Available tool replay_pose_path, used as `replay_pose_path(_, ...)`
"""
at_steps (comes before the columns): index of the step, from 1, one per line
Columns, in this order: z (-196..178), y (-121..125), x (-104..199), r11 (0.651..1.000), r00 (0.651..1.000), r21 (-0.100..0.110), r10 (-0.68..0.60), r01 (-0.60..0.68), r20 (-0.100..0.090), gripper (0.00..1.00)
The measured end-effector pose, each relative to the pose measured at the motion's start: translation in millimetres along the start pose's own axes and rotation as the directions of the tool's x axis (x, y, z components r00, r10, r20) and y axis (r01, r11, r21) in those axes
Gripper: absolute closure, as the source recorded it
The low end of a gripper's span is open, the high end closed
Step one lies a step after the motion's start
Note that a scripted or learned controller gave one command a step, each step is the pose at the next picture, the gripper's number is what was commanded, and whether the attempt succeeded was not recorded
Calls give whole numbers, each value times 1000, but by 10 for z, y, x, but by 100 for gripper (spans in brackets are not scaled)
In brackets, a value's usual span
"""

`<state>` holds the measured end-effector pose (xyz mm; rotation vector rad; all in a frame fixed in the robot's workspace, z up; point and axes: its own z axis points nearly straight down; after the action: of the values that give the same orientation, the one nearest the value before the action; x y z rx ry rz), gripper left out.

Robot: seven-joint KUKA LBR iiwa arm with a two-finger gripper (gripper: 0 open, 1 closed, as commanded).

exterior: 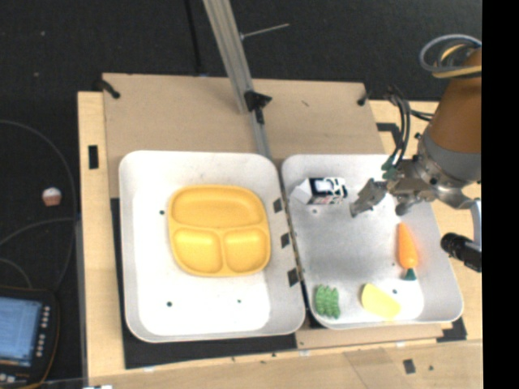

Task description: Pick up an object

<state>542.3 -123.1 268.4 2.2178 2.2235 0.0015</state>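
In the right bin (349, 254) lie an orange carrot (406, 247) at the right side, a yellow lemon-like piece (379, 301) and a green leafy piece (327, 300) along the front, and a small black-and-white object (325, 190) near the back left. My gripper (383, 200) hangs over the back right of this bin with its two fingers (365, 198) spread apart and nothing between them. The carrot lies just in front of and to the right of it.
The left bin (146, 298) holds a yellow three-compartment plate (219, 229). A slanted metal rail (235, 55) runs from the top down to the gap between the bins. The arm's orange and grey wrist (454, 128) stands over the right bin's far right corner.
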Motion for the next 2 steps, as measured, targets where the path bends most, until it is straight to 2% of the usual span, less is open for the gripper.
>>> replay_pose_path(1,-1,0,-2,1000,1000,-1,2,-2,0,0)
replay_pose_path(2,423,1,-50,1000,1000,3,3,-3,1,0)
